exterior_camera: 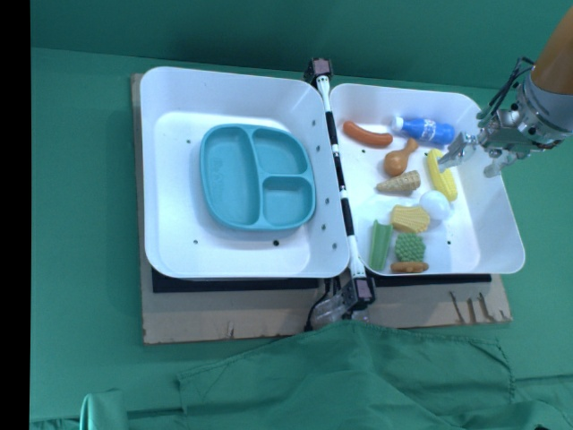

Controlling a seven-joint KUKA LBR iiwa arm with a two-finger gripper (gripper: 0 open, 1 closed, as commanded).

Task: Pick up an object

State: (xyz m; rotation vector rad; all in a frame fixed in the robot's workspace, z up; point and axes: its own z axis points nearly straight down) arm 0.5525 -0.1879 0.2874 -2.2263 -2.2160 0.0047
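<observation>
Camera view from above, read left to right. A green cloth (81, 195) covers the bench, with a sheet of brown cardboard (224, 321) under the two bins and a rumpled fold of green fabric (358, 379) along the near edge. The left bin (170, 97) holds a teal divided plate (258, 176) with three compartments, lying flat near its centre. A black-and-white rod (336, 168) runs along the seam between the bins.

The right bin (497, 240) holds the toy food items: a red sausage (367, 134) and a blue bottle (425, 130) toward the far side; a brown drumstick (400, 158) and a tan cone (399, 184) in the middle; a yellow corn cob (441, 176) just right of them, touching a white egg (436, 205); a yellow piece (410, 217); and, nearest the viewer, a green stalk (380, 245), a green pea cluster (410, 246) and a small orange piece (409, 267).

The gripper (474, 156) hangs over the far right part of the right bin, fingers spread apart with nothing between them; one fingertip (452, 153) lies just beside the upper end of the corn cob, though contact cannot be judged. The arm (551, 97) enters from the upper right, grey wrist below an orange band (560, 56), angled down and leftward.
</observation>
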